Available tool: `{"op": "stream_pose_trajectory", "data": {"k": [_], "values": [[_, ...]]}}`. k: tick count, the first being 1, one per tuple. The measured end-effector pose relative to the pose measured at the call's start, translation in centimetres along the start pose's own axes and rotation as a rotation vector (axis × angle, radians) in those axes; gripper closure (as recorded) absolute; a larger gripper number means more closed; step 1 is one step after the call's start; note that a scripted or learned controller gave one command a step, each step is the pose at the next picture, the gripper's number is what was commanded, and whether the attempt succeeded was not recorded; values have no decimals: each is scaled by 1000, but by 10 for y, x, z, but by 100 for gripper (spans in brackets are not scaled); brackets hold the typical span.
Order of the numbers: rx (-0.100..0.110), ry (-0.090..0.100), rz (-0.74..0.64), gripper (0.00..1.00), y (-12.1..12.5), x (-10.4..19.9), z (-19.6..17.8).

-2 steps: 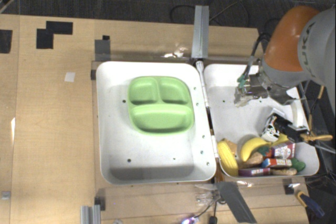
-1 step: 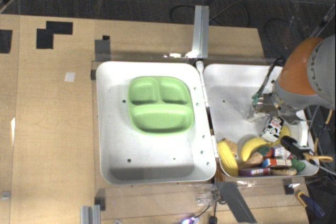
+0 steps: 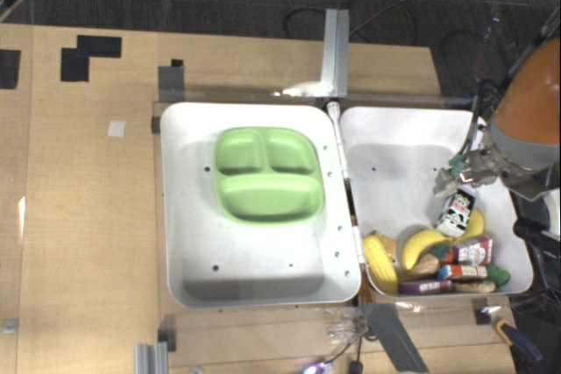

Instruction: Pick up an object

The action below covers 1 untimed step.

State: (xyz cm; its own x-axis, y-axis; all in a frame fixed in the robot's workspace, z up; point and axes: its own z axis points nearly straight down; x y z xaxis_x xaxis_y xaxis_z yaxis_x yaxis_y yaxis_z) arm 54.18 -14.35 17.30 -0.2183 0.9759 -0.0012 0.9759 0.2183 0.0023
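While the grey arm with its orange band [image 3: 530, 105] hangs over the right-hand shallow white bin [image 3: 394, 153], you should settle on one target before you descend, because the objects lie crowded together in the near corner of that bin. The two-finger gripper [image 3: 459, 173] sits just above a small black-and-white carton [image 3: 457, 213], and whether its fingers are spread or closed cannot be told from this slanted view, so do not assume a grasp; nothing can be seen between them. The carton leans on a yellow banana [image 3: 419, 245], with a second yellow curved fruit [image 3: 379, 263] at the bin's left wall, a small red-and-white box [image 3: 472, 253], and some brown and green items packed below them. The carton looks the best choice, since it stands highest and nearest the tool. Come straight down, align the fingers across its narrow sides, and close gently, for it may tip against the banana. Leave the green, three-compartment plastic tray [image 3: 266, 173] in the left bin alone; it is wide and flat.
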Motion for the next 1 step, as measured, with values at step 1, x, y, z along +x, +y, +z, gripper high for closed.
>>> {"op": "stream_pose_trajectory", "data": {"k": [1], "values": [[-11,-4,-49,100,-1,20,83]]}}
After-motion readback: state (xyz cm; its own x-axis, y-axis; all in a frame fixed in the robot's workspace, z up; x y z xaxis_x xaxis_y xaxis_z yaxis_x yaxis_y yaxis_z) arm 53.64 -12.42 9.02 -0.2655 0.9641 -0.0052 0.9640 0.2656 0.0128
